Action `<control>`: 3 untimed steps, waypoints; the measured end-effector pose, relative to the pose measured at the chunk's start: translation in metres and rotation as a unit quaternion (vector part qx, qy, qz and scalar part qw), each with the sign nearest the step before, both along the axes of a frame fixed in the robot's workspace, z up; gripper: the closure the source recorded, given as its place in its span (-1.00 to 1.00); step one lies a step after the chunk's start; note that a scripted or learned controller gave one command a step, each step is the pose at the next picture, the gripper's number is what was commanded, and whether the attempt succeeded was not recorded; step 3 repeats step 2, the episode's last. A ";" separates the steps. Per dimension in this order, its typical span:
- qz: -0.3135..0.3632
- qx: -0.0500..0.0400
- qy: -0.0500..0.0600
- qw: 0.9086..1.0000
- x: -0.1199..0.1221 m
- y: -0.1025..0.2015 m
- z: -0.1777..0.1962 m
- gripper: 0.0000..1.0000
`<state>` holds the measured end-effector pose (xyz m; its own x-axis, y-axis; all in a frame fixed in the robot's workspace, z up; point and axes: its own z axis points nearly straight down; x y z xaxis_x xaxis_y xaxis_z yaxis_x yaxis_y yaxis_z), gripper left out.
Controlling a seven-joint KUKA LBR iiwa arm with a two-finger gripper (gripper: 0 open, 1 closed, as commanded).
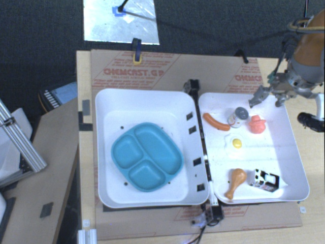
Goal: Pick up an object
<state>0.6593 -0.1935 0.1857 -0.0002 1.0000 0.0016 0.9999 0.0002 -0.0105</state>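
The right bin [294, 151] holds several small objects: an orange sausage [216, 121], a small tin with a grey lid [237, 116], a pink lump [257, 124], a yellow ball [237, 143], a tan drumstick [234, 181] and a black-and-white box [265, 180]. My gripper [267, 99] hangs over the far edge of that bin, above and to the right of the tin and the pink lump. Its two fingers [256, 96] stand apart, open, with nothing between them.
The left bin [109, 116] holds a blue divided plate [147, 155]. A black divider with clips [199, 136] runs between the bins. Cardboard lies under both bins, and a yellow clamp [137, 52] sits at its far edge.
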 end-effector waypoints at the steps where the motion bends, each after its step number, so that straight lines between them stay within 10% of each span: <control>1: 0.001 -0.001 -0.006 1.000 0.003 0.001 0.010 -1.00; 3: 0.001 -0.002 -0.007 1.000 0.007 -0.008 -0.044 -1.00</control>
